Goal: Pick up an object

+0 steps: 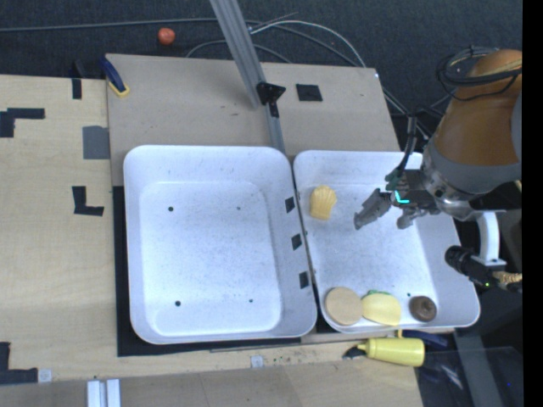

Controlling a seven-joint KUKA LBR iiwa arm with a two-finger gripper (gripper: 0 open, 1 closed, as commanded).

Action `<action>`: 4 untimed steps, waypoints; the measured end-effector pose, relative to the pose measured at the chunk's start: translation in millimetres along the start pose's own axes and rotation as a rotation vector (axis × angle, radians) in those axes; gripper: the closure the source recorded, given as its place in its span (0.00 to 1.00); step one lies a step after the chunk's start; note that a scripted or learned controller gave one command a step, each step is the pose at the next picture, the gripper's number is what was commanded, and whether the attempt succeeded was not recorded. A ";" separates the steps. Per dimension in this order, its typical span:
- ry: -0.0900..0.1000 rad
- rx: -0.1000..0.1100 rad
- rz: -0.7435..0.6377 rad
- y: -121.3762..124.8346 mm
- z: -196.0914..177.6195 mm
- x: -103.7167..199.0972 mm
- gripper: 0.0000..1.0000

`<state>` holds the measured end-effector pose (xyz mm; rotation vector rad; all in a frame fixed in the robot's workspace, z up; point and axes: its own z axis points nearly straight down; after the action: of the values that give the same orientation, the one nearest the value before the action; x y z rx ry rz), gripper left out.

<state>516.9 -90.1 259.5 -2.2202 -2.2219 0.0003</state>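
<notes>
While the gripper (388, 214) hovers mid-right over the right bin (441, 265), fingers apart and holding nothing, a yellow object (322, 202) (ridged, pale) lies just left of it, at center frame.

In the right bin (441, 265), a corn piece (322, 202) is seen at its back left; three small things (380, 307) are lined along its front.
</notes>
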 end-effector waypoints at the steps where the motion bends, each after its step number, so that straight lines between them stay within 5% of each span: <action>1: 0.000 0.000 0.000 0.0 0.0 0.0 0.00; 4: 0.000 -0.001 0.000 5.2 170.4 -7.8 0.00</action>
<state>522.0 -97.8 89.1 -2.2215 -2.2225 -0.0007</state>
